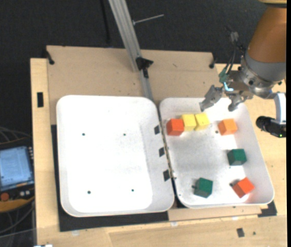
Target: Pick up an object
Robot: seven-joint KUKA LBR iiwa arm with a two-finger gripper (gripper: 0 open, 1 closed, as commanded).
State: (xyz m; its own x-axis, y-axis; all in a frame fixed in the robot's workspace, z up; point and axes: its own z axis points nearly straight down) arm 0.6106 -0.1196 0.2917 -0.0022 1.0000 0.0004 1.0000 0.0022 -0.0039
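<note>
- The gripper hangs over the far end of the right bin, its two fingers spread wide with nothing between them.
- Below and just left of it sits a tight row: a red-orange block, a yellow block and a second yellow block, touching or nearly so.
- That second yellow one is the nearest candidate, close under the left finger, but its neighbour crowds one side, so a finger may not fit in the seam.
- An easier pick, by my reading, is the orange block, standing apart, just right of the row, with open floor on all sides.
- Further toward the near end: a dark green block, another green block and a red-orange block by the near right corner, all well apart from one another.
- These look like small rigid cubes, probably light, painted wood or plastic; they should not crush or bend.
- Flat, parallel faces suit a two-finger pinch: close on two opposite sides, near mid-height, squared to the faces.
- Risk as I judge it: smooth faces slip if the fingers catch an edge or corner, and a light cube skids on the white floor when nudged.
- The left bin holds no blocks.
</note>
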